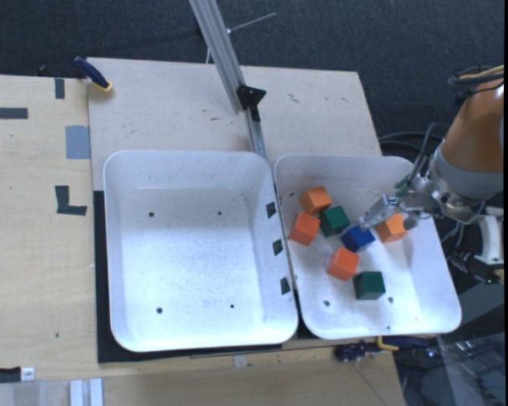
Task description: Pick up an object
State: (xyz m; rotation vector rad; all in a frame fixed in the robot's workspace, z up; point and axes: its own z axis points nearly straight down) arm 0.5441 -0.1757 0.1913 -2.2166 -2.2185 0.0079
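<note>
**Tool over the orange block at the right bin's far side**

You have the tool reaching into the right bin from the right, its metal fingers sitting right at a small orange block. That block is a plain cube with matte orange faces, partly covered by the tool, so you cannot tell whether it is actually clamped or merely beside the fingers — nor whether the fingers are apart or together. As a cube it has no long axis; it sits turned a little off square to the bin walls.

Just beside it, touching or nearly so, lies a blue block. Near that you see a dark green block, two more orange blocks towards the divider, another orange block and a second green block nearer you. The left bin stands alongside on the worktop. The arm's upper part is cut off at the right.
</note>
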